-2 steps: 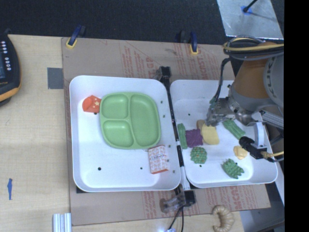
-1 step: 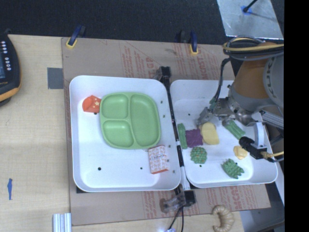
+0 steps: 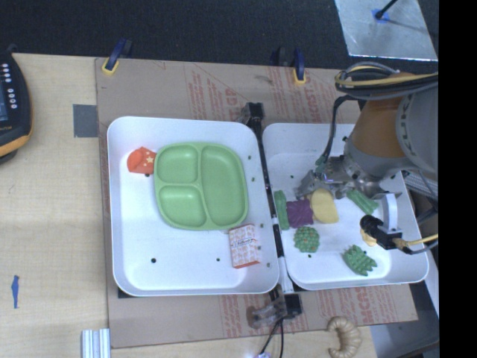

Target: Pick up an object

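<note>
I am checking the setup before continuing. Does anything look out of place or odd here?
Yes. A curled tan object lies on the cardboard in front of the right bin, apart from the other items, which sit inside the bins.

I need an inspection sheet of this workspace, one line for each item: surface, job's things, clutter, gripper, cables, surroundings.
Surface: cardboard sheet clamped on a wooden bench, bearing the left bin and the right bin.
Job's things: right bin holds a purple block, a yellow piece, a green broccoli toy and a green leafy toy; left bin holds a green divided plate, a red piece and a small packet.
Clutter: nothing seen.
Gripper: gripper low over the right bin, above the yellow piece.
Cables: black and yellow cables loop on the arm.
Surroundings: handheld controller at left.
</note>
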